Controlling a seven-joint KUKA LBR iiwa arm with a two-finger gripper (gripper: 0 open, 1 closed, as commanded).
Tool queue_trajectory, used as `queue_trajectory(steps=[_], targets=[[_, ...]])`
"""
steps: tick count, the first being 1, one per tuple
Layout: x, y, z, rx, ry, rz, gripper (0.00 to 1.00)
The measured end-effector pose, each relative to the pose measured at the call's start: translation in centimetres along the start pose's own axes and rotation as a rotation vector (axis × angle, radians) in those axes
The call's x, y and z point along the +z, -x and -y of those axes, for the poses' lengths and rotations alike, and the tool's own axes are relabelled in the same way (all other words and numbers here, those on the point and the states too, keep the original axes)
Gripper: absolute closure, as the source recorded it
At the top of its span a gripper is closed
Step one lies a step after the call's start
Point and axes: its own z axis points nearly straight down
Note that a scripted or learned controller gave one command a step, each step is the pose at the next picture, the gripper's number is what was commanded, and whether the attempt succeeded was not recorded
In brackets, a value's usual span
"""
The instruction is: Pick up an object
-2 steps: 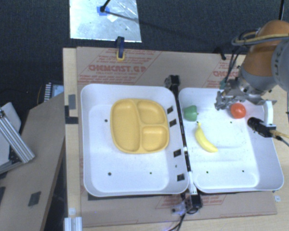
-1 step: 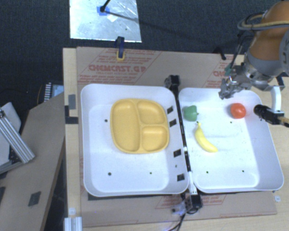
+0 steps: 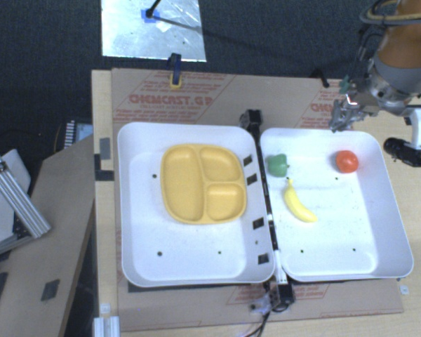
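Desk (image 3: pixel 105 188) carries two shallow white bins side by side on a printed cardboard sheet (image 3: pixel 196 93).

Left bin (image 3: pixel 137 251): we note a yellow divided plate (image 3: pixel 202 184) with three compartments, lying flat, nearer the bin's far edge than its near one and roughly centred between the sides. Nothing sits in its compartments.

Right bin (image 3: pixel 358 251): three small items, all in the far half. A green piece (image 3: pixel 277 163), possibly a toy pepper, sits by the far left corner, close to the divider between the bins. A yellow banana (image 3: pixel 299 203) lies just beside it toward the near edge, slanting from the left side toward the bin's middle; the two look almost touching, though we cannot be sure. A red-orange round fruit (image 3: pixel 346 161), tomato-like, sits toward the far right corner, well apart from the other two.

Arm enters over the desk's far right corner; the orange band is visible above the wrist. The hand (image 3: pixel 345 118) hangs over the far rim of the right bin, above and slightly left of the red fruit, not touching any item. Its tip is small and blurred against the cardboard, so we cannot tell whether it is apart or together. Nothing is seen in it.
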Motion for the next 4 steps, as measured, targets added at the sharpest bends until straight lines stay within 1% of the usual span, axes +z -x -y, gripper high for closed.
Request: queue_trajectory(steps=[1,2,3,4], targets=[[1.7,-5.4,0.6,-0.003,-0.007,-0.003,1.00],[2.7,-10.1,2.1,-0.004,-0.008,-0.003,1.00],[2.6,-14.9,3.4,-0.004,-0.008,-0.003,1.00],[2.4,-20.8,3.1,-0.005,-0.005,-0.004,1.00]])
